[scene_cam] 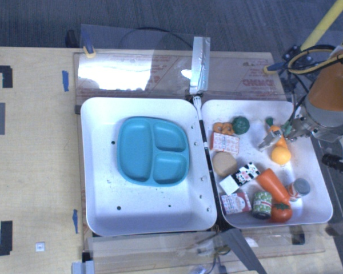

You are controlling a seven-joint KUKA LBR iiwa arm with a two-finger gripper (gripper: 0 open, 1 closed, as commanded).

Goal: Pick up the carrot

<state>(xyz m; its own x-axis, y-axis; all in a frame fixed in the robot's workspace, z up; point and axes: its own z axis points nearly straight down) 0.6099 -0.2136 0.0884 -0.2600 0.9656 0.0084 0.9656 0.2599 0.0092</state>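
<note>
The carrot [272,185], a thick orange cone, lies slanted in the right bin [314,210], near its front right. Its tip points toward a red tomato [280,212]. My gripper [281,133] hangs over the back right of that bin, well behind the carrot and apart from it. It sits just above a round yellow-orange fruit [280,154]. A small orange piece with a green top [272,128] lies right beside the gripper's tip. The arm's orange band [330,90] shows at the right edge.
The right bin also holds a green ball [240,124], a red-white card [225,144], a tan bun [224,164], a cow-patterned box [248,173], a green can [262,204] and a grey cap [301,185]. A blue divided plate [153,151] lies in the left bin [97,170].
</note>
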